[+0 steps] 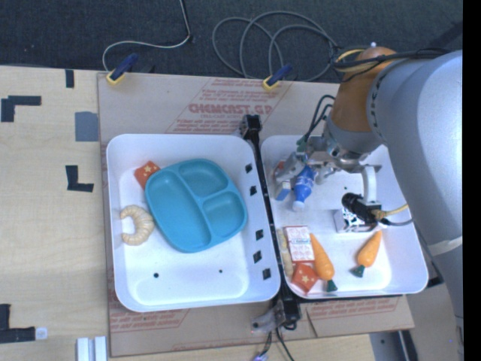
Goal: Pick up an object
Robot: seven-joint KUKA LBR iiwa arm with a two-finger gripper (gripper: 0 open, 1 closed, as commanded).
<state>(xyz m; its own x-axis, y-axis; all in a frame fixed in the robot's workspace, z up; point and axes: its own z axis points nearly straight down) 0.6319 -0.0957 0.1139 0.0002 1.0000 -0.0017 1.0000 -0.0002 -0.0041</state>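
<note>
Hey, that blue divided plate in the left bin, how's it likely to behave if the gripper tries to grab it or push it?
The blue divided plate looks like moulded plastic, so probably stiff and light. It lies flat and wide, so it should slide rather than tip or roll. Its smooth, low rim may be slippery to pinch, and pushed left it would likely bump the croissant.

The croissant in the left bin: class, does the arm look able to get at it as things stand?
Probably yes. The croissant lies uncovered beside the blue tray, nothing on it, though the gripper sits over the right bin.
</note>
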